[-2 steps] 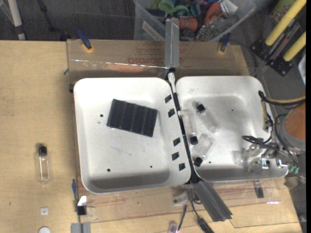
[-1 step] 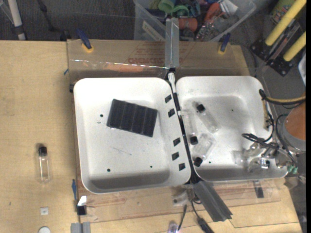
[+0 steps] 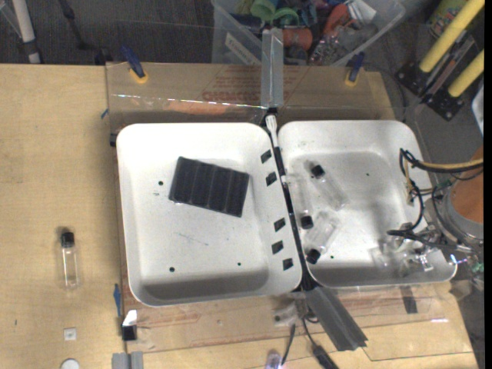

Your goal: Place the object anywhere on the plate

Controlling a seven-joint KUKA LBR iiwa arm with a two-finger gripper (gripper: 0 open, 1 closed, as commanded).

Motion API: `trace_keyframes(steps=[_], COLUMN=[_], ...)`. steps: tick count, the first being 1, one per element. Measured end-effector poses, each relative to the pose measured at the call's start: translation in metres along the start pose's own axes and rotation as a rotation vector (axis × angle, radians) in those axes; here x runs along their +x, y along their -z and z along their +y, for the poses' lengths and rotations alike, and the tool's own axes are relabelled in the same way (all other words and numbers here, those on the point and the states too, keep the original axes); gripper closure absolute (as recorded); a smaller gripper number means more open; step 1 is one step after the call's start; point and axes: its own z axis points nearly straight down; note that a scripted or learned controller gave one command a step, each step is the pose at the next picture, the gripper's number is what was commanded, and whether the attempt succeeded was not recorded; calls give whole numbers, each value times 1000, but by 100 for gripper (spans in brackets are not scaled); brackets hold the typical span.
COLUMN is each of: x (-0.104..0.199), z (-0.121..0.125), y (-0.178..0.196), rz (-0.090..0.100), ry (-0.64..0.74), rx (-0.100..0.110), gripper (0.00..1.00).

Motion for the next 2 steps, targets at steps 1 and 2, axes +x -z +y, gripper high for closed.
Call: trace_keyframes(steps=[1, 2], x=[-2, -20], z=[0, -8], y=[10, -1], rz=[-6, 10], ry=[-2, 378], rx=[0, -2], gripper=[100, 100])
